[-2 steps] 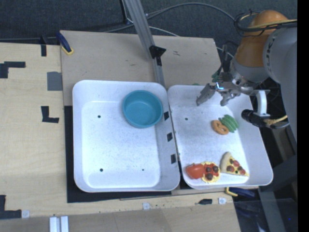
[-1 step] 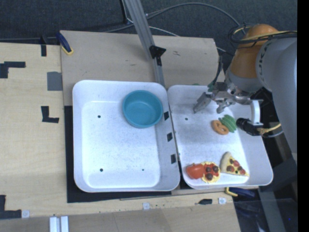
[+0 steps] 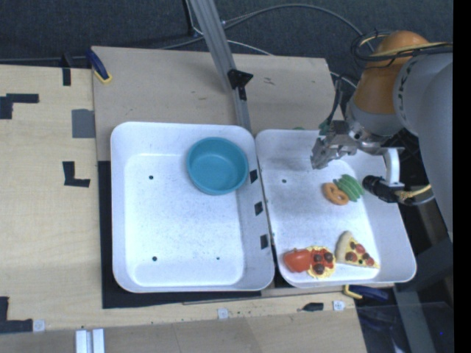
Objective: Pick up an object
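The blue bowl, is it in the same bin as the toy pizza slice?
No, the blue bowl sits in the left bin; the pizza slice lies in the right bin.

My arm [image 3: 430, 87] is grey, with an orange band [image 3: 379, 79], black cables looping above, and a metallic gripper [image 3: 324, 157].

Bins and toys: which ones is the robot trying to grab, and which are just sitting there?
For the job:
gripper
orange toy
green toy
pizza slice
red and yellow toy

Just there:
blue bowl
left bin
right bin
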